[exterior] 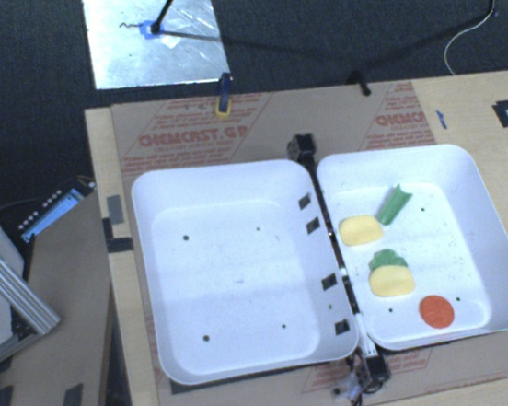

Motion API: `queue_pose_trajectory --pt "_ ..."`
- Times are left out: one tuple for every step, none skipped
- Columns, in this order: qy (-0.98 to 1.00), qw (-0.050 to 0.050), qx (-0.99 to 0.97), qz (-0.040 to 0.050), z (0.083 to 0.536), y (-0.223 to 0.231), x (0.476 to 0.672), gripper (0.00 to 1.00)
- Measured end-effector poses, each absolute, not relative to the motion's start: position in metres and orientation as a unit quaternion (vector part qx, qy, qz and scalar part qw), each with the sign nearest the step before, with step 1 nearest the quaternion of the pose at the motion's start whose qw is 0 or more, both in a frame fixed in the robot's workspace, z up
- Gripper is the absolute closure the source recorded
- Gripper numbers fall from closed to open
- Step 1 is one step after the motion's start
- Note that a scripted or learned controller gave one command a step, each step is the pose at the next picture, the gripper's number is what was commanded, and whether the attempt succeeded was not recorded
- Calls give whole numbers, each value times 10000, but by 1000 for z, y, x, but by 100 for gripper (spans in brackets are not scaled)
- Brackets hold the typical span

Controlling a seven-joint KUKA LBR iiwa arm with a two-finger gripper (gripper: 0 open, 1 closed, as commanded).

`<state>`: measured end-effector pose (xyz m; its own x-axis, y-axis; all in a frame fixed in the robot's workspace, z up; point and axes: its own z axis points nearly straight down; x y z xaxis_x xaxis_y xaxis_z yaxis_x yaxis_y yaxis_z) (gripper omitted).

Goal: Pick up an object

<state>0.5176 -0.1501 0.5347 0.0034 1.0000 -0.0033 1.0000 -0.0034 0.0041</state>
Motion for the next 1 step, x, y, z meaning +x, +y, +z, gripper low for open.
queue_pose_trajectory --pt "7064 26 7078 -4 534 -210 577 100"
